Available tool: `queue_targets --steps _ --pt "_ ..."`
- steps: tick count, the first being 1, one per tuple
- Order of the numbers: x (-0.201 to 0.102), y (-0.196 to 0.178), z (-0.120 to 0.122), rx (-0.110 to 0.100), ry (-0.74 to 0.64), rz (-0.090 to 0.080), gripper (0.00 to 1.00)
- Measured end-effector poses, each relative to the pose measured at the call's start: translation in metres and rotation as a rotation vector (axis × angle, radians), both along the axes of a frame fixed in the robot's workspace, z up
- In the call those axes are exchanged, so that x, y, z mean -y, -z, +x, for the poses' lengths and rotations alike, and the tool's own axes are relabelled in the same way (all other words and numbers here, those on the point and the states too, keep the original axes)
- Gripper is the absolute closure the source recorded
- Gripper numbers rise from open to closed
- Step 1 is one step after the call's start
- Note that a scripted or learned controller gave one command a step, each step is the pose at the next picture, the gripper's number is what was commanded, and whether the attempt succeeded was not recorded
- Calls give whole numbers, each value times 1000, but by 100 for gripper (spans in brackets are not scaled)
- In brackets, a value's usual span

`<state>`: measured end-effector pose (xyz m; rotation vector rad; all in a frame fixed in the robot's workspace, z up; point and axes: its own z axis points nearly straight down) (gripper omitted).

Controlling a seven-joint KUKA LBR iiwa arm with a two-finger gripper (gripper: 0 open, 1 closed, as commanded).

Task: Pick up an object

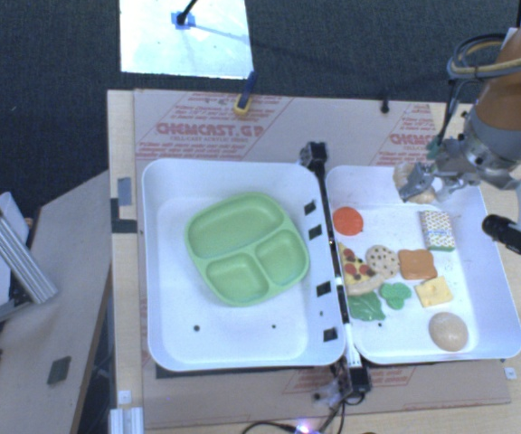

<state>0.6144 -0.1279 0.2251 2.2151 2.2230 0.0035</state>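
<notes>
The right bin [491,269] holds several toy foods: a red disc [348,221], a checkered wafer [437,229], a chocolate-chip cookie [382,259], a brown toast slice [417,264], a pizza slice [358,277], two green leafy pieces [394,292] [366,307], a yellow cheese square [434,292] and a tan egg-shaped piece [449,331]. My gripper [420,186] hangs over the bin's far edge, above and to the right of the red disc. A pale tan shape [409,172] shows right beside it; whether it is held is unclear.
The left bin [170,333] holds a green divided plate [247,248]. A black hinged divider [326,242] runs between the bins. A black fixture [512,233] sticks in at the right bin's right rim. Cardboard [215,125] lies under both bins.
</notes>
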Motion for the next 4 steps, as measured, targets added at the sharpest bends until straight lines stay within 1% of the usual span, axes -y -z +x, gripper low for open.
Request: queue_targets --steps 1,2,3,4 --pt "-52 -10 16 0 -6 2 100" --pt "-103 6 33 -1 -6 2 100" --pt "-151 7 45 0 -6 2 100" --pt "-146 9 49 -1 -2 0 100"
